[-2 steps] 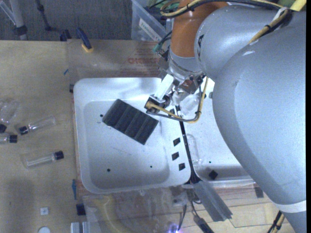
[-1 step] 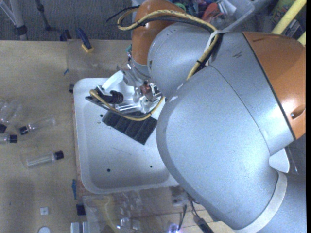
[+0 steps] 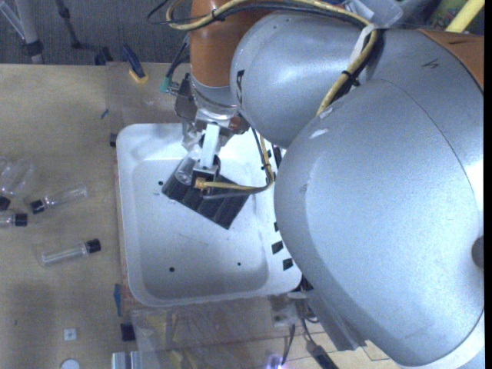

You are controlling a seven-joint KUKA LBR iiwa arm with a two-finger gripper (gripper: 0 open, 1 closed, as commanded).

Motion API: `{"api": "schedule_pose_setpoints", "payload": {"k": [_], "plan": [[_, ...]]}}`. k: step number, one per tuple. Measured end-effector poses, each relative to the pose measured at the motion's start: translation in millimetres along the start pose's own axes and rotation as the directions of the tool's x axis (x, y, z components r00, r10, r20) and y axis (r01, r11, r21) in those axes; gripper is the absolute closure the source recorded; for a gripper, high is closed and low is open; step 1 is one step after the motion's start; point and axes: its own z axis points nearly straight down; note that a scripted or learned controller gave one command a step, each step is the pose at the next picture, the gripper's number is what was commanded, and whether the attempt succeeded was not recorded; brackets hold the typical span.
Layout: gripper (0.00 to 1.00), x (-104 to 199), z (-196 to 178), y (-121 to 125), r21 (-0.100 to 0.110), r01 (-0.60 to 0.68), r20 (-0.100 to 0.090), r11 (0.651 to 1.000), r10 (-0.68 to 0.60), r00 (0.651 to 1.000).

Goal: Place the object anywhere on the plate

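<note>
step: place | pincer [image 3: 198, 162] low over shallow white plastic bin [image 3: 138, 206]; you cannot tell its grip state | verify your grasp before releasing

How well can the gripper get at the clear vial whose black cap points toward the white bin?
Probably not easily. The gripper hangs over the white bin, while the vial lies outside on the bench, past its left wall. Nothing covers it, but the arm must stretch far.
</note>
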Motion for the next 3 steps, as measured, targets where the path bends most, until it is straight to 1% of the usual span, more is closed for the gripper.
{"api": "schedule_pose_setpoints", "payload": {"k": [1, 2, 3], "plan": [[1.0, 6, 105, 8, 0.001, -0.226, 0.0, 0.974, 0.226, 0.974], [1.0, 3, 108, 13, -0.005, 0.066, -0.003, 0.998, -0.066, 0.998], [1.0, 6, 33, 9, -0.003, 0.369, -0.001, 0.929, -0.369, 0.929]]}}
